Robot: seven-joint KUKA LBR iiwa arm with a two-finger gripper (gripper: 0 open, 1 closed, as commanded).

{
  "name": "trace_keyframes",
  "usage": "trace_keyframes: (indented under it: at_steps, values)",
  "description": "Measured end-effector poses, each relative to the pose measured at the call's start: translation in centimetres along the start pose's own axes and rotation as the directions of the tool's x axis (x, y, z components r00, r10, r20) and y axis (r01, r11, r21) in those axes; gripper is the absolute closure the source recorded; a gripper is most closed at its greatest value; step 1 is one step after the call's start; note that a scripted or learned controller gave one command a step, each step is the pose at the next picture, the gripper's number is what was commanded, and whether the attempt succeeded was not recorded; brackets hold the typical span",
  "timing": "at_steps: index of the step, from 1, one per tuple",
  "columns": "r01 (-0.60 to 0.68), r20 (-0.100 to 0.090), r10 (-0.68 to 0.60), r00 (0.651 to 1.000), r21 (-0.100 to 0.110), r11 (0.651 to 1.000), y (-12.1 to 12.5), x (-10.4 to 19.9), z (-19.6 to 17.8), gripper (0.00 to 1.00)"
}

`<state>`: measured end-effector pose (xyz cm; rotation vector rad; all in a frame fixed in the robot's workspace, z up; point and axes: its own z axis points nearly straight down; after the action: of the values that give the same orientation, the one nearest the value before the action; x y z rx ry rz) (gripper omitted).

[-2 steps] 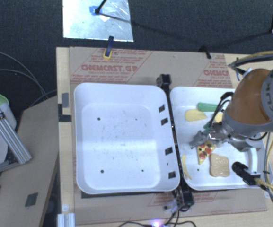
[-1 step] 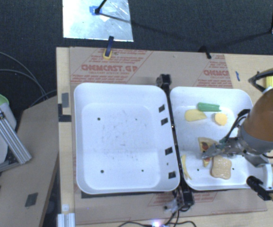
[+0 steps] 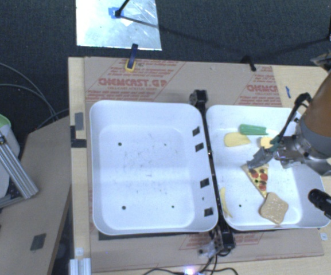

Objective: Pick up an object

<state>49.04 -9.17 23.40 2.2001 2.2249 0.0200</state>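
in the camera view you are looking down on two white bins side by side. the right bin (image 3: 308, 219) carries all the pieces. a green piece (image 3: 252, 129) lies toward its far side, with a yellow piece (image 3: 236, 139) just beside and in front of it. a pizza slice (image 3: 259, 177) sits near the middle of that bin, and a toast slice (image 3: 273, 208) lies just beyond the pizza's nearer tip, toward the near rim. a thin pale yellow strip (image 3: 223, 201) rests against the bin's left wall.

your arm (image 3: 328, 119) comes in from the right, and the gripper (image 3: 267, 157) hangs low at the pizza slice's far edge, right over its crust. you cannot tell from here whether the pincer is spread or pressed together, nor whether it touches the slice.

the left bin (image 3: 148, 165) shows a bare, speckled floor.
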Motion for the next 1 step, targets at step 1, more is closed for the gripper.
trace_keyframes:
  at_steps: [1]
  values:
    - [-0.014, 0.0, 0.014, 1.0, 0.023, 1.0, -0.02, -4.76, 15.23, 0.0]
